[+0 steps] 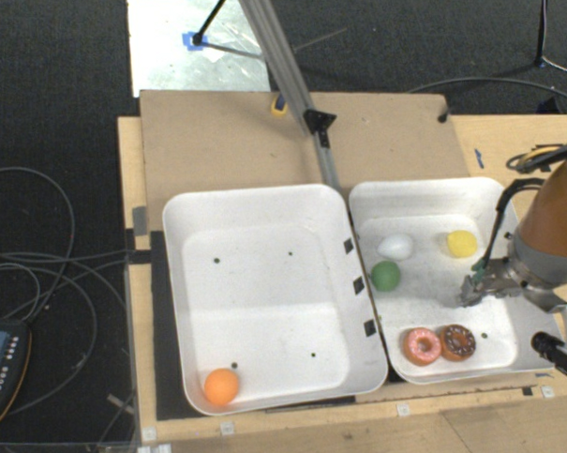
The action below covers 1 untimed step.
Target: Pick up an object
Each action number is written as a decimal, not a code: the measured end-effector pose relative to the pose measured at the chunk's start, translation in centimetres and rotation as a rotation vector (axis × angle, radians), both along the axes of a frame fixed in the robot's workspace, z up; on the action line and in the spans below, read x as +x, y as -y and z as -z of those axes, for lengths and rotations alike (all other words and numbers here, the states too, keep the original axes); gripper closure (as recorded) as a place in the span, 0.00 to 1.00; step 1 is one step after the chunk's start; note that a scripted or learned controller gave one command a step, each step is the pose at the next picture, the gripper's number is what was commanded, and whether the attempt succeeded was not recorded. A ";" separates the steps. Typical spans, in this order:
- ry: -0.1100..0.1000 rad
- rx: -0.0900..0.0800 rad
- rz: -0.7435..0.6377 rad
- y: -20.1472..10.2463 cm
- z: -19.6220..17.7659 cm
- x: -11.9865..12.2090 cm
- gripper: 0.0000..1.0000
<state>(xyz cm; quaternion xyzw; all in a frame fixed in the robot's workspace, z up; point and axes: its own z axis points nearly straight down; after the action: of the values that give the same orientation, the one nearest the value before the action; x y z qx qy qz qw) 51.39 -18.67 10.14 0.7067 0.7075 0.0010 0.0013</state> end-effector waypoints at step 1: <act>0.004 -0.002 -0.002 0.2 -6.2 -0.4 1.00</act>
<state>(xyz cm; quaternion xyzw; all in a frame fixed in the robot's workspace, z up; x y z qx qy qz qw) 50.96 -18.90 16.30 0.7060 0.7082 0.0017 0.0035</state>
